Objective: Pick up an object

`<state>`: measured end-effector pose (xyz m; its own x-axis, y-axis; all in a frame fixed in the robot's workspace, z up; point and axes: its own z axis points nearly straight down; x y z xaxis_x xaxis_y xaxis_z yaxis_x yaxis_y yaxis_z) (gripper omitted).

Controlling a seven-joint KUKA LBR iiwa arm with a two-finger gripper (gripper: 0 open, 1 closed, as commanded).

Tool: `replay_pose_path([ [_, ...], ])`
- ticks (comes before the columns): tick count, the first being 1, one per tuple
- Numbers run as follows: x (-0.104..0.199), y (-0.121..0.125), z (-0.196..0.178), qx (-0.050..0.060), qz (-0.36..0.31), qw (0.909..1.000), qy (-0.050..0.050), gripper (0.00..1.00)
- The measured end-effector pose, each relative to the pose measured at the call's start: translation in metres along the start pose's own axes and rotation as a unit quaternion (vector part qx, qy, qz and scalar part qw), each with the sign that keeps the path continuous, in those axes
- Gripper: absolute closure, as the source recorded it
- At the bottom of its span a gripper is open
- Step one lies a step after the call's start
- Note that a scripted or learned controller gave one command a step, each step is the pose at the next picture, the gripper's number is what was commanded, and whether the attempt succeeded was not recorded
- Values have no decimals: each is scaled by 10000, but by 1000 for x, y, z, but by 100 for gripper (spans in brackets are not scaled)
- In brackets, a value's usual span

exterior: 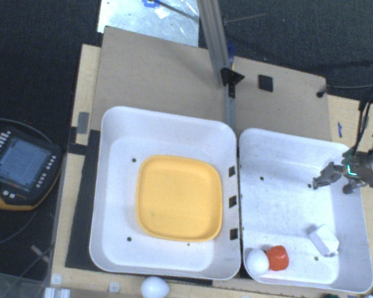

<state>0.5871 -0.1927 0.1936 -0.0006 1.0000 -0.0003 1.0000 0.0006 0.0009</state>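
Three candidates lie in the right white bin (pixel 356 276): a white rectangular block (pixel 324 240), an orange cup (pixel 277 257) and a white egg-shaped ball (pixel 257 262) (touching). Your two-finger gripper (pixel 332 178) hovers released, grasping nothing; centre over the isolated block before descending.

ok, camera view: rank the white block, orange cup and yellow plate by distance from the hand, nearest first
Measured from the hand, at the right bin's far right:
1. White block, right bin, near-right part, just below the hand in the picture.
2. Orange cup, right bin's near edge, beside a white ball.
3. Yellow plate, middle of the left bin.
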Motion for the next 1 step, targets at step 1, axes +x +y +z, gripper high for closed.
replay_pose_path([
  [1, 0, 0, 0, 0, 0, 10000, 0, 0],
])
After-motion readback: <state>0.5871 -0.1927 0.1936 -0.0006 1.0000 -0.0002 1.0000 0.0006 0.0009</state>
